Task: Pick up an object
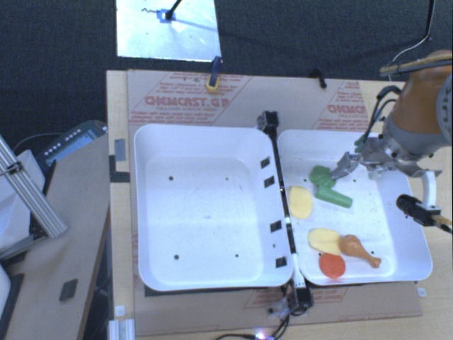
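Five toys lie in the right bin [407, 257]; the gripper [345, 167], state unclear, nears the green block [329, 188] from two o'clock, needing descent.

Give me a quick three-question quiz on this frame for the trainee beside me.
1. True or false: the green object lies in the left bin.
2. Which item lies nearest the gripper? A) red round piece B) green object C) brown drumstick-shaped toy
3. How many yellow pieces lie in the right bin?

Key: 1. False, it lies in the right bin. 2. B. 3. Two: one by the divider, one touching the drumstick-shaped toy.
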You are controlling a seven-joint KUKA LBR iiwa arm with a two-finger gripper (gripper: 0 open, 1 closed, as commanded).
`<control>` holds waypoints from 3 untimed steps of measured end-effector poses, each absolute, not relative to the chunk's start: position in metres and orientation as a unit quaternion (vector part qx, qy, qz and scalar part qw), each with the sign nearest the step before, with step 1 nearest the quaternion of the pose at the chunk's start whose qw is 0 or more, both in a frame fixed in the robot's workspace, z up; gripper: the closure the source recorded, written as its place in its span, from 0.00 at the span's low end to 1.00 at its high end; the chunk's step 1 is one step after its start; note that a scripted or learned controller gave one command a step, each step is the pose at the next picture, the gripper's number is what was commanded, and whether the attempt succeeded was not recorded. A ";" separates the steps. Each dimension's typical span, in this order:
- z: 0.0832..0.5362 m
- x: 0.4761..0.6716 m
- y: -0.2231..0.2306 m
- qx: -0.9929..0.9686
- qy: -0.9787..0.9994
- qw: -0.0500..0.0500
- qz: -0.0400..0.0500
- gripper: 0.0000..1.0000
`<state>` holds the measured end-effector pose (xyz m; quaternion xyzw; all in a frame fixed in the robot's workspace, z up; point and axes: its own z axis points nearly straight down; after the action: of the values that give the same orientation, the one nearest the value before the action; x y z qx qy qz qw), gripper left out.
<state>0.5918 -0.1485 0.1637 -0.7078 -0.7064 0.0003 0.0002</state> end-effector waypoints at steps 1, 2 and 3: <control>0.081 0.603 -0.170 -0.707 -0.707 0.000 0.000 0.00; 0.085 0.654 -0.075 -0.702 -0.712 -0.001 -0.004 0.00; 0.097 0.653 -0.083 -0.705 -0.709 -0.002 -0.002 1.00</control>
<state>0.6527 -0.0829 0.0966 -0.7049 -0.7093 -0.0019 -0.0019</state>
